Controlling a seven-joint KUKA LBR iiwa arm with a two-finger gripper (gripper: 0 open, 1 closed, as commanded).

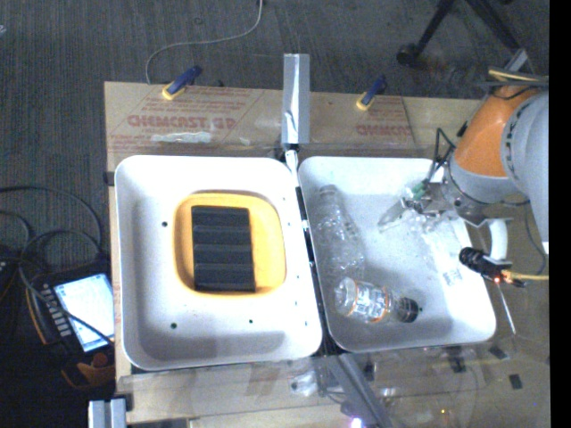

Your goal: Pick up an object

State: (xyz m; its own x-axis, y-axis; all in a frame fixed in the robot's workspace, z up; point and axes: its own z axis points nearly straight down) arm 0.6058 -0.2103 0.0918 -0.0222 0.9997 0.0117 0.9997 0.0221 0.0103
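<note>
Two shallow white bins sit side by side on a brown board, and the metal divider strip (294, 105) between their far corners serves as the landmark for everything else. To the left of that strip and nearer the camera lies the left bin (143, 328), holding a yellow tray (272, 248) with a black ribbed block (221, 249) set flat in its middle. To the right of the strip lies the right bin (464, 324). A clear plastic bottle (337, 230) rests on its side just right of and below the strip, along the bin's left wall. Further from the strip, toward the bin's near edge, lies a second bottle (370, 301) with an orange label and a dark cap. The arm (500, 145), grey with an orange band, reaches in well to the right of the strip, and its gripper (424, 199) hangs low over the far right part of the right bin. Something pale and crinkled, perhaps clear plastic, shows around the tip, but the view is too blurred there to tell whether the gripper is clamped on it or spread apart.
</note>
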